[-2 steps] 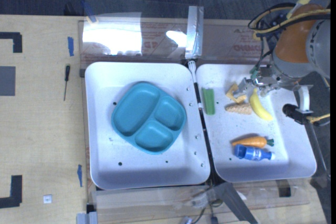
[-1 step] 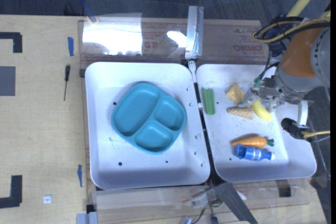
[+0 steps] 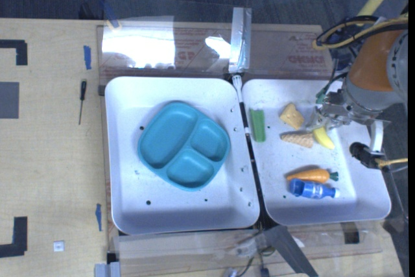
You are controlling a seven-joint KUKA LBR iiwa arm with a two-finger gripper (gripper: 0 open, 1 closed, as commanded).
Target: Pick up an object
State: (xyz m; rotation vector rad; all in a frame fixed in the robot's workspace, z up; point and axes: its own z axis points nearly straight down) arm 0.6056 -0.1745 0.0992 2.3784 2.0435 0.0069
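Note:
The right bin (image 3: 369, 201) holds several small things: a green stick (image 3: 258, 125) at its left wall, a yellow wedge (image 3: 292, 115), a tan ridged piece (image 3: 297, 138), a yellow banana (image 3: 323, 137), an orange carrot (image 3: 311, 174) and a blue bottle (image 3: 312, 190). My gripper (image 3: 326, 120) hangs low over the bin's upper right part, just above the banana's upper end and right of the yellow wedge. The wrist hides the gripper's tip, and nothing shows as held.
The left bin (image 3: 123, 139) holds a blue divided plate (image 3: 184, 144). A clear plastic sheet (image 3: 168, 42) and a taped upright strip (image 3: 240, 39) stand behind the bins. A narrow ridge (image 3: 246, 139) divides the two bins. The arm (image 3: 379, 68) comes in from the right.

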